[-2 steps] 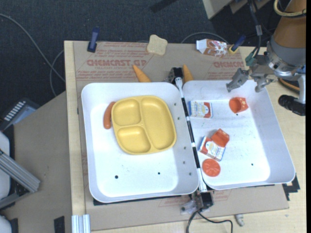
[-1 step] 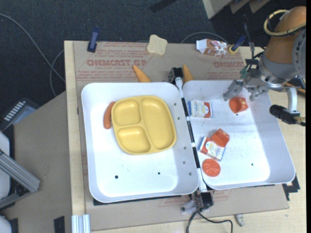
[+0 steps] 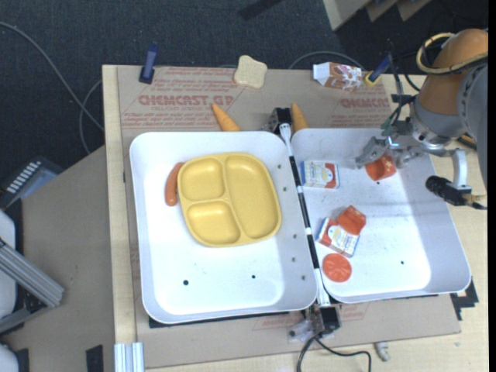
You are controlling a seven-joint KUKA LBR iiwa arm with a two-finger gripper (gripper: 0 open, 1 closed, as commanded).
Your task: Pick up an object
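The arm (image 3: pixel 453 76) is positioned over the far right part of the right bin (image 3: pixel 434 239). The gripper (image 3: pixel 381 155) is seen above the far area of that bin, and a small red-orange object (image 3: pixel 380 169) is located between its fingers; the gripper is closed on this object, which appears raised just above the bin floor.

The following items are located in the right bin: a small white carton (image 3: pixel 319 174) near the far left corner, a red and white carton (image 3: pixel 343 229) at the centre left, and a flat red disc (image 3: pixel 337 267) just nearer than that carton.

In the left bin (image 3: pixel 225 285), a yellow divided plate (image 3: pixel 229 198) is placed at the centre, and a toy hot dog (image 3: pixel 171 184) lies against its left edge.

On the bench beyond the bins, a toy bread slice (image 3: pixel 250 70), two toy carrots (image 3: pixel 225 118) (image 3: pixel 298 117), a blue clip (image 3: pixel 148 63) and a small milk carton (image 3: pixel 338 75) are seen.
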